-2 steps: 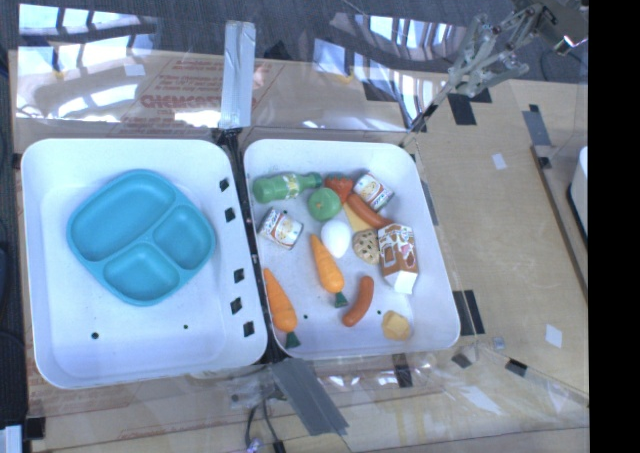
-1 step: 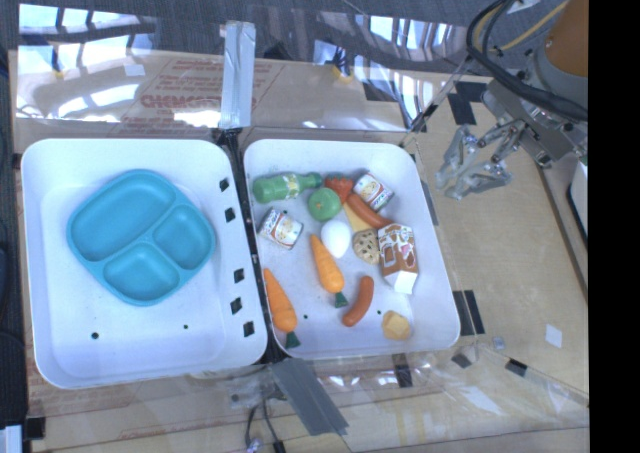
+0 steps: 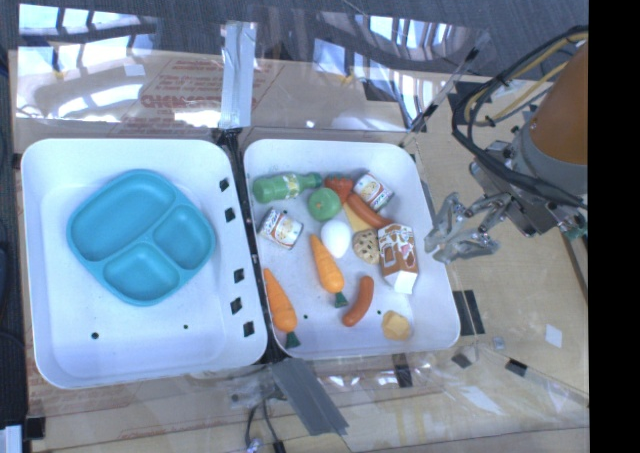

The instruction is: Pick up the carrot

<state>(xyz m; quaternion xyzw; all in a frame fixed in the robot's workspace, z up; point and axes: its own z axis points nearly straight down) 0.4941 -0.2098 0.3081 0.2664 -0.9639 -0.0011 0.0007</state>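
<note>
I see my arm (image 3: 555,136) reaching in from the right, its gripper (image 3: 447,234) hanging spread and empty just outside the right bin (image 3: 425,201), apart from the carrot (image 3: 327,263).

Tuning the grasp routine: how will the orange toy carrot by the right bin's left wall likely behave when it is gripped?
The orange toy carrot looks like moulded plastic, so it is probably stiff and light. Its glossy, tapered body may slip out of a pinch near the thin end. It lies flat against the right white bin's left wall, so a nudge would likely roll it. The gripper hovers outside that bin.
</note>
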